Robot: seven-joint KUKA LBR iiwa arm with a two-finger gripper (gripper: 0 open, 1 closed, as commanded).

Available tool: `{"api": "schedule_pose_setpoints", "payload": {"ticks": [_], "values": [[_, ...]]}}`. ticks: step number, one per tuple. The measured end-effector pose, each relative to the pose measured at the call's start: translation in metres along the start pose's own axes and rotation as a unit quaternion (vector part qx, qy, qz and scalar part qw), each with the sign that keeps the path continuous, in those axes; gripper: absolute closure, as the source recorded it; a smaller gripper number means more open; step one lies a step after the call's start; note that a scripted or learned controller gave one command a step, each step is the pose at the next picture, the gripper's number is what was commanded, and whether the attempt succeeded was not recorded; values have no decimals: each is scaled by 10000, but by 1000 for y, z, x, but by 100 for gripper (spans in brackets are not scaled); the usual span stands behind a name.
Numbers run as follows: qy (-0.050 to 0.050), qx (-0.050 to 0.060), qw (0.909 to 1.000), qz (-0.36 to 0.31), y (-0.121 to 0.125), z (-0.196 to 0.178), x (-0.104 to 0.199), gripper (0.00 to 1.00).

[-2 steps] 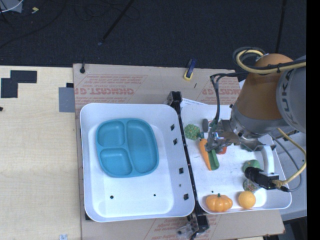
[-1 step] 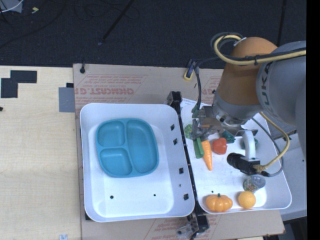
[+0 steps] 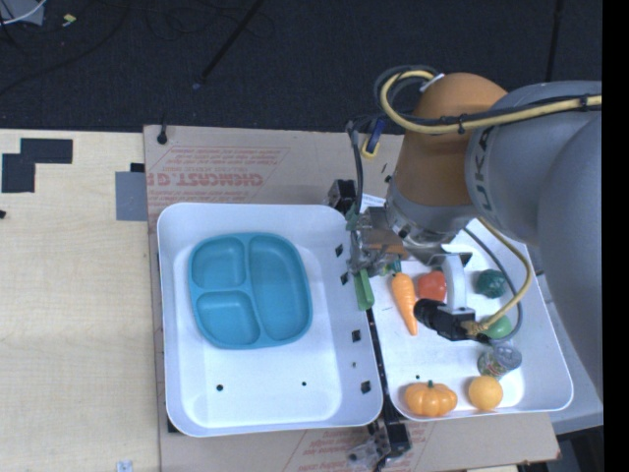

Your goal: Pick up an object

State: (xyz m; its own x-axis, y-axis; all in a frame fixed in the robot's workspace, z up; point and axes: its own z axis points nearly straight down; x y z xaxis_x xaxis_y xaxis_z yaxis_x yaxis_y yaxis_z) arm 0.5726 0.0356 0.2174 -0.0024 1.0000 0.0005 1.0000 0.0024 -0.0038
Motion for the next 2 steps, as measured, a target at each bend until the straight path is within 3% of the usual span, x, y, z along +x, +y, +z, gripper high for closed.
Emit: {"api": "schedule_pose_setpoints", "payload": {"ticks": [2], "values": [[-1,-6,10000,2,2,-19,-2,100]]}}
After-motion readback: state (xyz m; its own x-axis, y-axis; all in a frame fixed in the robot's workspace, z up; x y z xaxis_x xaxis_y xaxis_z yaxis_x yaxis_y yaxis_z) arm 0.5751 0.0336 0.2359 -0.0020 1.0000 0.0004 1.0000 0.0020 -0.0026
